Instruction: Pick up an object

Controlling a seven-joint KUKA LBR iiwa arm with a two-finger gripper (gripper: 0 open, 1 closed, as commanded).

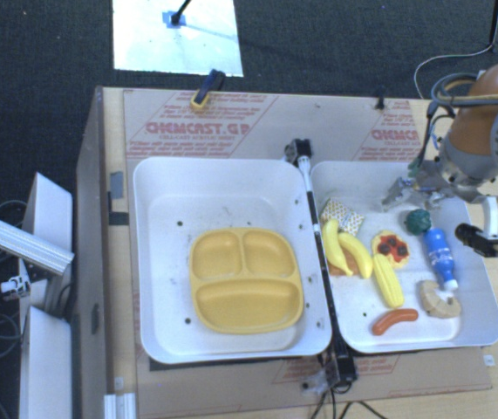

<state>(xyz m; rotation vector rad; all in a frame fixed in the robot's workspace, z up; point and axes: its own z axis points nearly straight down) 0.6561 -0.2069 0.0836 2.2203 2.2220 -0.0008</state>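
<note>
My gripper [414, 194] hangs over the back of the right bin [484, 321], just behind a dark green broccoli piece [419, 222]. Its fingers look spread apart with nothing between them. In front of the broccoli lies a blue bottle [439, 257] with a white cap. Further left in the same bin lie two yellow bananas [344, 250], a yellow corn cob [386, 279], a small red-topped pizza piece [394, 248] and a checkered cracker [342, 215]. Near the front wall lie a red-orange sausage [395, 321] and a beige bread piece [440, 300].
The left bin [157, 234] holds a yellow three-part tray [246, 279]. A ridge [316, 243] divides the two bins. The grey arm with its orange band [488, 103] comes in from the right, with a black cable fitting [480, 238] beside the bottle.
</note>
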